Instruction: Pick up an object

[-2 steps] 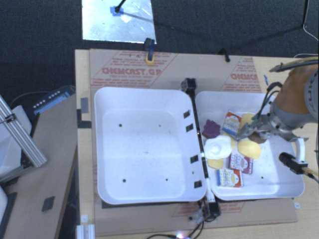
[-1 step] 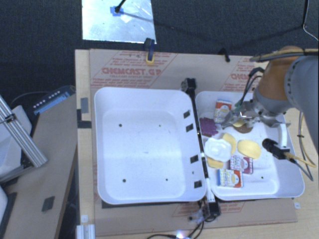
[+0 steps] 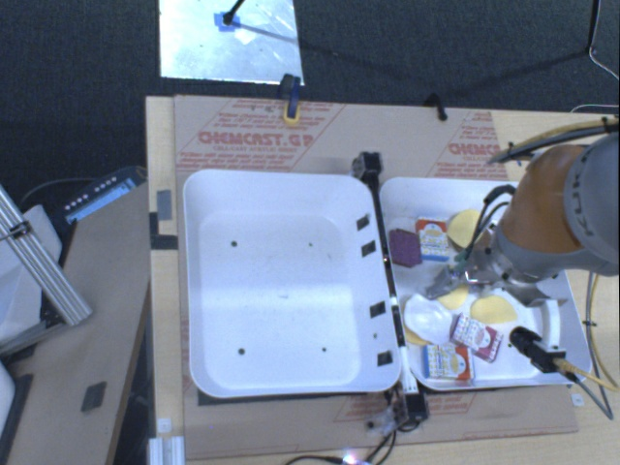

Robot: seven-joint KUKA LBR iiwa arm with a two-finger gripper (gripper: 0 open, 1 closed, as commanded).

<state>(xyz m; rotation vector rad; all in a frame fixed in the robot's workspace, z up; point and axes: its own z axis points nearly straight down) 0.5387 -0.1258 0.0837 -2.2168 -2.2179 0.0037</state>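
End effector (image 3: 448,281) hangs low in the right bin (image 3: 407,194), at 3 o'clock of the purple block (image 3: 404,248); its finger state I cannot tell.

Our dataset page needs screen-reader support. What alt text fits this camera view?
A grey and orange robot arm reaches from the right into the right white bin, its tool low among small packets and yellow pieces, such as a purple packet. The left white bin sits beside it on a bench.
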